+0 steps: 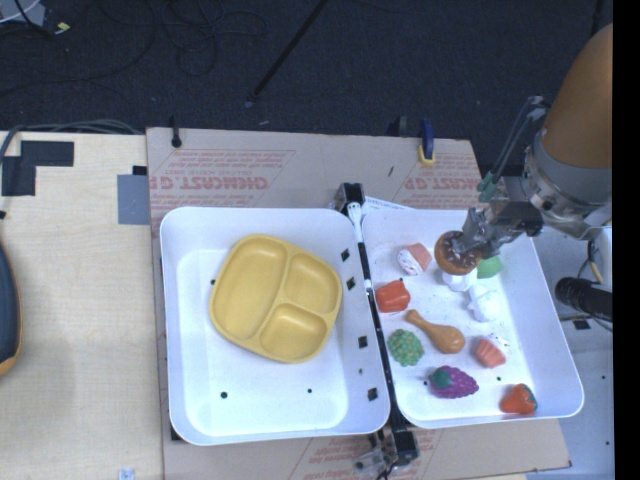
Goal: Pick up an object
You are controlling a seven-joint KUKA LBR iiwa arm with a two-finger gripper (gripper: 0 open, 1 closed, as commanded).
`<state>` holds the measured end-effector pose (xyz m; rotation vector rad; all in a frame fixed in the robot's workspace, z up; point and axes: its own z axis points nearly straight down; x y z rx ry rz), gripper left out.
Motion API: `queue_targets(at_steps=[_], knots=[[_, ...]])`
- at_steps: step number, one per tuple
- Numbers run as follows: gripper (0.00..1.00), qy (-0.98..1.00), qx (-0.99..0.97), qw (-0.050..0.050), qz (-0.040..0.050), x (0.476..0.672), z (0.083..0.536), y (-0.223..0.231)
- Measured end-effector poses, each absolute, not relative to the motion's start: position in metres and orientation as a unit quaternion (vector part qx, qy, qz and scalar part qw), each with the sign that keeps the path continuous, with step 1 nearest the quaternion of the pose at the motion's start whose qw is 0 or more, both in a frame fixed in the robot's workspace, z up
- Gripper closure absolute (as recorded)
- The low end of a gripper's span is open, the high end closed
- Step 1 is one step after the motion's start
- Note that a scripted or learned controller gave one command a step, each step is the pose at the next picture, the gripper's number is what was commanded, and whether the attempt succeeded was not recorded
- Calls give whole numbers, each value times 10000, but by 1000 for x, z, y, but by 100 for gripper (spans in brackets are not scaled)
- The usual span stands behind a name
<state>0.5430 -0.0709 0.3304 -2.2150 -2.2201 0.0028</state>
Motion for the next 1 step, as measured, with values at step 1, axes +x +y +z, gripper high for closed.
queue_targets(at_steps=[1], knots=[[100,-7087,-7055,35,17,514,302,4]])
